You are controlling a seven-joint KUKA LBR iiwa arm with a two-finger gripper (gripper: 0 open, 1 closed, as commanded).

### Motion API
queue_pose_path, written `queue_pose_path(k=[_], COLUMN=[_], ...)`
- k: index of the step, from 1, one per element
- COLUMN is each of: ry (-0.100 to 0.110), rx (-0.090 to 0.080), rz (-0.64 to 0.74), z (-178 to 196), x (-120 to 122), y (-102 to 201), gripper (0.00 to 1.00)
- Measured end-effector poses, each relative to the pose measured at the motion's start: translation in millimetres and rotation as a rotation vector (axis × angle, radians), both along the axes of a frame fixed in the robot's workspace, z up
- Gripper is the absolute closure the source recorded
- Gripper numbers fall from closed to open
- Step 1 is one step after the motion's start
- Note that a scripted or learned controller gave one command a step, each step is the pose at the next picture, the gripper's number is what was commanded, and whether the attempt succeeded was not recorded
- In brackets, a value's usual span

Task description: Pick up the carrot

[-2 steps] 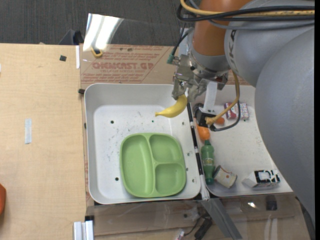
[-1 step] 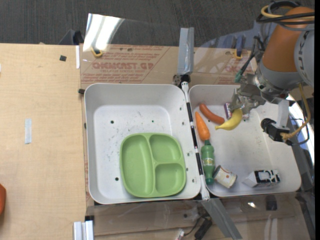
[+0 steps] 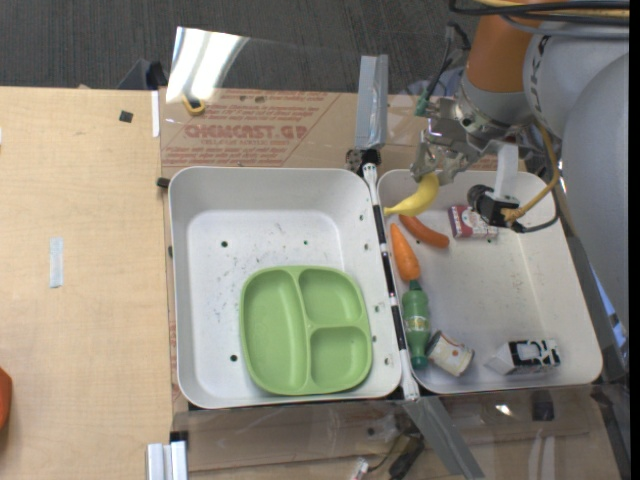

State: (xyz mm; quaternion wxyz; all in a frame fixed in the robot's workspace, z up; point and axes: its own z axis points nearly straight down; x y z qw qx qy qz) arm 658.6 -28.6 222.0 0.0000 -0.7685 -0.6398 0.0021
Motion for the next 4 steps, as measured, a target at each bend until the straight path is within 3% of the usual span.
queue_pose_path(k=[1,2,3,4], ry=[0.003,0.0,0.002,0.003], rx=[0.002,-0.001,0.0,0.0], rz=[0.014,-0.105,-0.089,0.006], z=[-32.3,26.7,56.1,-31.9], x=[-162.2,-105.2,-157.0,-158.0], y=[16.6,104.4,31.4,129.4], gripper=[1.0,1.0,1.0,1.0])
